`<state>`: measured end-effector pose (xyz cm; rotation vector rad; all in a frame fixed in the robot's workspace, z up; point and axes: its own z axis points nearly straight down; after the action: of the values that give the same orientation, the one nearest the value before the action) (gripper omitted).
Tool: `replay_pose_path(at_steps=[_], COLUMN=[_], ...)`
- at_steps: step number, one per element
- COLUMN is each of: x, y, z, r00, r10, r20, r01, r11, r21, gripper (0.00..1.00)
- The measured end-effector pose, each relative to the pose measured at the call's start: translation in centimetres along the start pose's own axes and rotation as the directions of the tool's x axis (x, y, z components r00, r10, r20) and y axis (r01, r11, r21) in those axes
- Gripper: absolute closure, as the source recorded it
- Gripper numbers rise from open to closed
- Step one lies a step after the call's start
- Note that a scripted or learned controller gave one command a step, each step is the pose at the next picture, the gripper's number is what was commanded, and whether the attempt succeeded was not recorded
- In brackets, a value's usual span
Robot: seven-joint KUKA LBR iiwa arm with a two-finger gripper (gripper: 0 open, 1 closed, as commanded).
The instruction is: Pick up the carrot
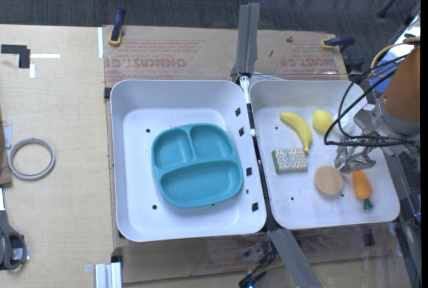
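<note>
The carrot (362, 186) is small and orange with a green stub at its lower end. It lies in the right bin (294, 213) near the front right corner. My gripper (352, 160) hangs low over the right bin, just above and to the left of the carrot's top end. Black cables loop around the wrist. The carrot rests on the bin floor, apart from the gripper.
In the right bin lie a banana (298, 127), a lemon (322, 120), a patterned block (289, 160) and a tan round piece (328, 181) close to the carrot's left. The left bin (120, 146) holds a teal divided plate (197, 165). A tape roll (30, 158) sits on the bench at left.
</note>
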<state>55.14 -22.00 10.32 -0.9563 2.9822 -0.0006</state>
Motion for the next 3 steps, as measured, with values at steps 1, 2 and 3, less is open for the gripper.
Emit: replay_pose_path(at_steps=[1, 2, 3], x=[-5.8, 3.1, 2.9], y=[3.5, 2.0, 2.0], z=[1.1, 1.0, 0.0], r00=[0.994, 0.960, 0.961], r10=[0.111, 0.281, 0.277], r20=[-0.005, -0.007, -0.002], r01=[-0.111, -0.281, -0.277], r11=[0.994, 0.960, 0.961], r21=[-0.002, 0.000, 0.001], gripper=[1.00, 1.00, 1.00])
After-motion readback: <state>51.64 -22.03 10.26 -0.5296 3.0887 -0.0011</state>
